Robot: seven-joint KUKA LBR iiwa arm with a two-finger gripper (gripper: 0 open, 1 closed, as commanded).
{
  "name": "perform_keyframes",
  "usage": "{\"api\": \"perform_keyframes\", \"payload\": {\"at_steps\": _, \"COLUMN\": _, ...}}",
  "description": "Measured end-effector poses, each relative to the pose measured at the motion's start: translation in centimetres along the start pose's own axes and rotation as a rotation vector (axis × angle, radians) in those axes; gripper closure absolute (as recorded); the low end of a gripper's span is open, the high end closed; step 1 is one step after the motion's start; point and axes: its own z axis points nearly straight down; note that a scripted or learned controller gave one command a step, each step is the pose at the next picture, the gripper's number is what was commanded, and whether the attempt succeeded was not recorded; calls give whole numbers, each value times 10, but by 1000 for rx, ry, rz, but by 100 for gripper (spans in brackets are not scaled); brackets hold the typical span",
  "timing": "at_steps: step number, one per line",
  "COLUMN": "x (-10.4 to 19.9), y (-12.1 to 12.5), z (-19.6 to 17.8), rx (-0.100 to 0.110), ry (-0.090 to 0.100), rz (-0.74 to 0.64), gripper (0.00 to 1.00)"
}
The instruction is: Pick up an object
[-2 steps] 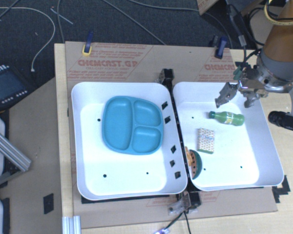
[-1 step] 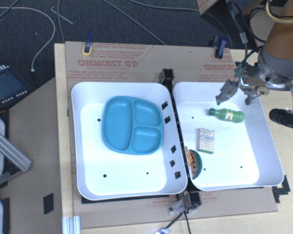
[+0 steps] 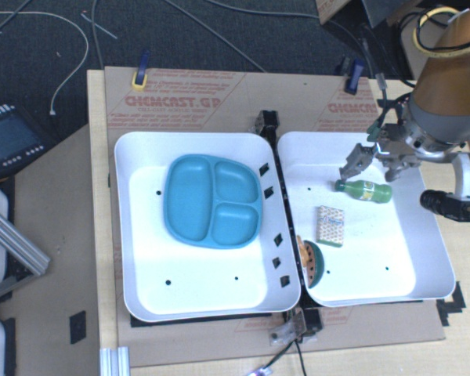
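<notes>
Two shallow white bins side by side on a bench (image 3: 219, 84) topped with printed brown cardboard, glossy plastic with rounded corners. In the left bin (image 3: 141, 272), a smooth teal divided plate (image 3: 213, 200) with three compartments, rounded-square in outline, lying flat near the bin's middle. In the right bin (image 3: 423, 265), three small things. Toward the far side, a green bottle (image 3: 366, 190) on its side, slim and cylindrical, with a pale label band, neck pointing left. Nearer the middle, a small rectangular packet (image 3: 330, 225), pale with a fine speckled print, lying flat and apart from the bottle. At the near left wall, a rounded green-and-orange piece (image 3: 310, 262), perhaps a toy slice of fruit, though too small to tell for sure, tucked against the divider.

Reaching in from the right, a grey arm with an orange-brown band above the wrist. Pincer (image 3: 380, 161) hanging just above and beside the bottle, its dark metal fingers (image 3: 356, 161) spread apart, with nothing pinched between them. Bottle resting on the bin floor just below the fingertips, whether touching them hard to say.
</notes>
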Motion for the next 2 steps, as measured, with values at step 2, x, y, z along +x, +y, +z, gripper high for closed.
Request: {"api": "perform_keyframes", "payload": {"at_steps": 2, "x": 0, "y": -3, "z": 101, "rx": 2, "ry": 1, "rz": -1, "gripper": 0}}
